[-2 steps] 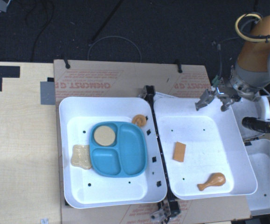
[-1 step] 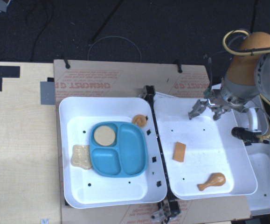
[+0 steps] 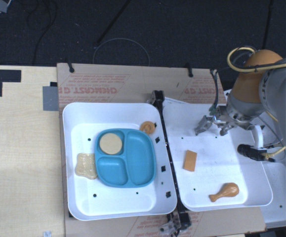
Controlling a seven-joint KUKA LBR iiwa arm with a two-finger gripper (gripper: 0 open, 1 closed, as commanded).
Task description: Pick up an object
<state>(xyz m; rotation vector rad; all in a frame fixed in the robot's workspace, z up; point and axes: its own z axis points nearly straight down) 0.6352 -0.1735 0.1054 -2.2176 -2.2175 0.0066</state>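
In the right bin (image 3: 261, 194) lie an orange block (image 3: 190, 160) near the middle and a tan drumstick (image 3: 225, 192) toward the front. My gripper (image 3: 213, 127) hangs over that bin's back part, up and to the right of the orange block and apart from it. It is open, its fingers spread, with nothing between them. The left bin (image 3: 78, 120) holds a blue divided plate (image 3: 133, 162) with a round tan disc (image 3: 110, 143) in its back-left compartment. A pale bread-like piece (image 3: 86, 165) lies by the plate's left edge, and a small brown pastry (image 3: 147, 128) sits at the bin's back right.
A black divider (image 3: 165, 147) runs between the two bins. The grey arm with its orange band (image 3: 259, 78) and its cables fill the right bin's back-right corner. Cardboard (image 3: 108, 85) lies under both bins, with bare wooden bench (image 3: 19, 157) to the left.
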